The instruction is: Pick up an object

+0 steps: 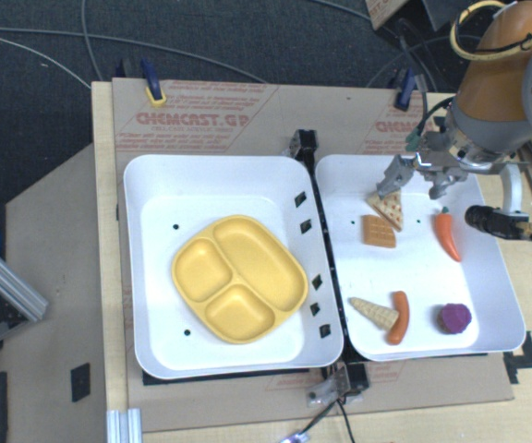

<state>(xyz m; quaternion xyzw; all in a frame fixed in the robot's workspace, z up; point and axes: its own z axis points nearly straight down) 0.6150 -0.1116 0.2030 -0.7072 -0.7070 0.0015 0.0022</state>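
Fingers of the gripper (pixel 416 175) stand spread at the upper right of the frame, one tip touching the cracker (pixel 388 208) in the right bin (pixel 501 335). Centring over the cracker before closing would help, I judge.

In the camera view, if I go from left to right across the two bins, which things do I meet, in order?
Yellow tray → ice cream cone → sausage → carrot → purple ball. The cracker and waffle wedge overlap the cone's span, so I leave them out.
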